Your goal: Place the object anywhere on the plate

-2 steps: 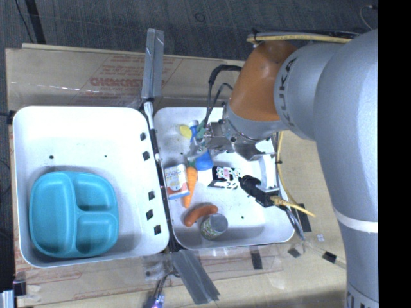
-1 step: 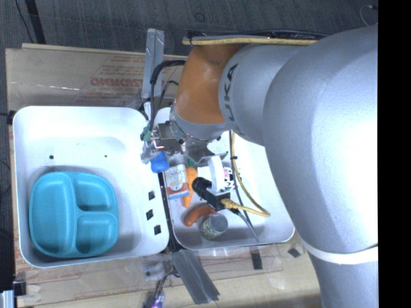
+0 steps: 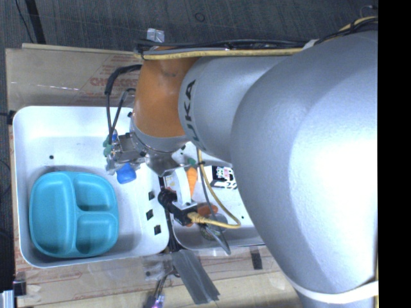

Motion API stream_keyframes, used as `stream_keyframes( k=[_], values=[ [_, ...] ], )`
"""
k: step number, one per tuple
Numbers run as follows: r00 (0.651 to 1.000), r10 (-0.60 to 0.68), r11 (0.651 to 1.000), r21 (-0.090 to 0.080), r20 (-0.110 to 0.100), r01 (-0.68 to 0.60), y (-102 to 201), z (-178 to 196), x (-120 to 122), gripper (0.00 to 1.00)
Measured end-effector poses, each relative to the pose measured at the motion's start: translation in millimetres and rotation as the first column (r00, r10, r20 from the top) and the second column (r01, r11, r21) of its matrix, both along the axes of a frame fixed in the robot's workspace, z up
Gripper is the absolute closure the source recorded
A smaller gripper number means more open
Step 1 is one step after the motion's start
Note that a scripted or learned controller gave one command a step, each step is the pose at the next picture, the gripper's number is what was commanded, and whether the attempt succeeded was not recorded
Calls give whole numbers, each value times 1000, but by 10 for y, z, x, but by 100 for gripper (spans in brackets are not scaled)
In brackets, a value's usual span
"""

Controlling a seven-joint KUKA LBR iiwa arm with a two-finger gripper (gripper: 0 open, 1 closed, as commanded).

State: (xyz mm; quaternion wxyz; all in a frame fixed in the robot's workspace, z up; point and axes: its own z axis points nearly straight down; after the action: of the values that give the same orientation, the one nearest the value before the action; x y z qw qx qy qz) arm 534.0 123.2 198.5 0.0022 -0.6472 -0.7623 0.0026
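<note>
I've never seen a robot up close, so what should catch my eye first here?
The big grey arm with its orange band fills the right side, reaching over the bins. In the left white bin lies a sky-blue plastic divided plate. A small blue object sits at the arm's tip, beside the plate.

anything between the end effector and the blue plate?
Camera view: only bare white bin floor separates the end effector from the blue plate.

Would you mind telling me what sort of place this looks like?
Most likely a robotics lab bench: a grey KUKA arm with loose cabling reaches over a shallow white bin holding a blue divided plate, all on a wooden board.
</note>
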Motion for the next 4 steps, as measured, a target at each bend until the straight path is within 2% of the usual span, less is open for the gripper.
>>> stream_keyframes(
  k=[1,2,3,4],
  values=[
    [996,92,996,0,1,-92,461,-139,-294,100],
    [996,92,996,0,2,-92,455,-138,-291,0],
    [980,-198,980,3,17,198,872,-1047,-543,0],
    [981,-194,981,7,28,193,876,-931,-505,100]
  ],
)
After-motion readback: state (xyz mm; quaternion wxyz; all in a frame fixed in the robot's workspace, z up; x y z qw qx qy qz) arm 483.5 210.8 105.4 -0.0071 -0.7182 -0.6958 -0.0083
